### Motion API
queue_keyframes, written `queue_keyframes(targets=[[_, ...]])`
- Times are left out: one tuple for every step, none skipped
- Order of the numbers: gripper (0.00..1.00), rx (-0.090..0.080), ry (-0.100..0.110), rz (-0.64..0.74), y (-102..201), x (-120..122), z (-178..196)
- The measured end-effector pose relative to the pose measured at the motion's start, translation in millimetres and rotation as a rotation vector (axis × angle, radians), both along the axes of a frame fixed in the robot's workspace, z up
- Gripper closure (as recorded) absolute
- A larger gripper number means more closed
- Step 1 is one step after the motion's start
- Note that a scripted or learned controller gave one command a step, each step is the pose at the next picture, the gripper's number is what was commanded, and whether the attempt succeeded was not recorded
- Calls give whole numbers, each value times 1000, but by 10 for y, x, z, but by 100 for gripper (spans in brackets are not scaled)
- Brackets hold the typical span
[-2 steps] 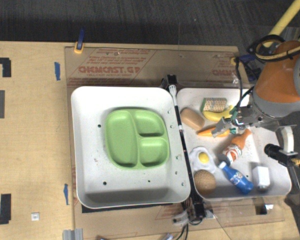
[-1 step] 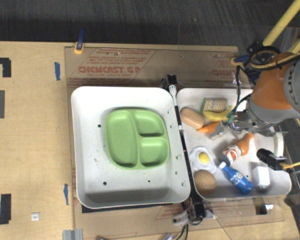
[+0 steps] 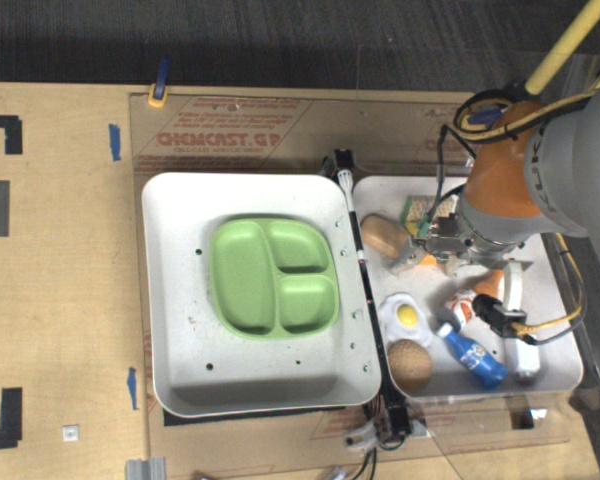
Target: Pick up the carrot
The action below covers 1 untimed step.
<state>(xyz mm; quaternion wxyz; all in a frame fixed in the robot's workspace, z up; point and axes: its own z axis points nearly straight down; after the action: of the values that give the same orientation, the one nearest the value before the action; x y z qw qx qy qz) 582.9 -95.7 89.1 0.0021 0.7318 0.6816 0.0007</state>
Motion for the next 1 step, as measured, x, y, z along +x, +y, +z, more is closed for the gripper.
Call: queue_keyframes(targets=[[100,-7,-7,-2,-29,17,120]])
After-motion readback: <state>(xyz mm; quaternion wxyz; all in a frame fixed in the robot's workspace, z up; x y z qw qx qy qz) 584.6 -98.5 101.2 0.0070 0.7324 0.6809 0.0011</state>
